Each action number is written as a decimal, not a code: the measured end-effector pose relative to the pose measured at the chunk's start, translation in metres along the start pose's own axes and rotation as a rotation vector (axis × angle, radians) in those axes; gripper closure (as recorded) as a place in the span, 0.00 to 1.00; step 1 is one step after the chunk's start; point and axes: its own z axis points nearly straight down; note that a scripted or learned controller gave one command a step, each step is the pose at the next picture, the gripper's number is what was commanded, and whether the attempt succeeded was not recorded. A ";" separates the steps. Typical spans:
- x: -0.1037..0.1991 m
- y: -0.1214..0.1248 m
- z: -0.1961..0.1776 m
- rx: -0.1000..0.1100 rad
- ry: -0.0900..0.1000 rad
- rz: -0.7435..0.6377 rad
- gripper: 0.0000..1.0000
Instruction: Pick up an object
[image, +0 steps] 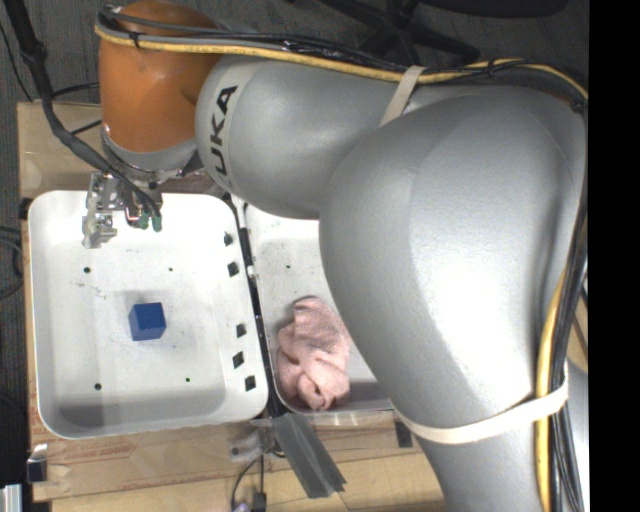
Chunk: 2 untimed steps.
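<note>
Camera view: one small blue cube (147, 321) lies below the gripper (98, 225); jaw state unclear. One crumpled pink cloth (313, 353).

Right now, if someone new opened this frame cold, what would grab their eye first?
The grey arm dominates, sweeping in from the right and covering most of the right bin. Next comes the small blue cube, alone near the middle of the left bin, with the gripper up at that bin's far left corner, well away from it. A crumpled pink cloth lies in the right bin, beside the divider.
</note>
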 end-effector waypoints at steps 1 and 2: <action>-0.008 -0.001 0.007 -0.001 -0.006 -0.516 1.00; -0.009 -0.003 0.007 -0.001 -0.003 -0.281 1.00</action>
